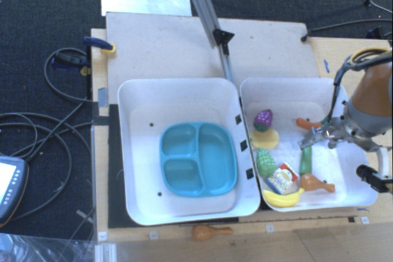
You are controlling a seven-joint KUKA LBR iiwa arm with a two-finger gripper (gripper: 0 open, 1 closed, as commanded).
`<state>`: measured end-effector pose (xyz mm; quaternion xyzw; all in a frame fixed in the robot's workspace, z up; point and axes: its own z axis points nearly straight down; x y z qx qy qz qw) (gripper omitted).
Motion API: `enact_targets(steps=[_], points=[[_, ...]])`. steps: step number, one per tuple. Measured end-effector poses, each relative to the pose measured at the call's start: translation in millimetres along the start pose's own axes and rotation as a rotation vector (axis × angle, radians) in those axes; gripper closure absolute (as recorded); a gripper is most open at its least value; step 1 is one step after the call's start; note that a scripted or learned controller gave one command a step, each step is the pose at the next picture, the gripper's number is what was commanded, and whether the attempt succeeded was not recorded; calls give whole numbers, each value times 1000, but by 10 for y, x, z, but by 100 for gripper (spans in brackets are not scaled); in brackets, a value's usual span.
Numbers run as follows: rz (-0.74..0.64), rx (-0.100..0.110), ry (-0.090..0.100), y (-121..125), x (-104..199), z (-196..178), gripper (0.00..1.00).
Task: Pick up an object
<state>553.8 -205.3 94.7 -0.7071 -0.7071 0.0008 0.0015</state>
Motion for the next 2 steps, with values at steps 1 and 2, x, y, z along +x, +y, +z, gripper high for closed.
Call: enact_targets(steps=[1, 2], points=[[1, -6, -2, 14, -7, -140, 100], [-4, -9, -3, 33, -37, -578, 100]])
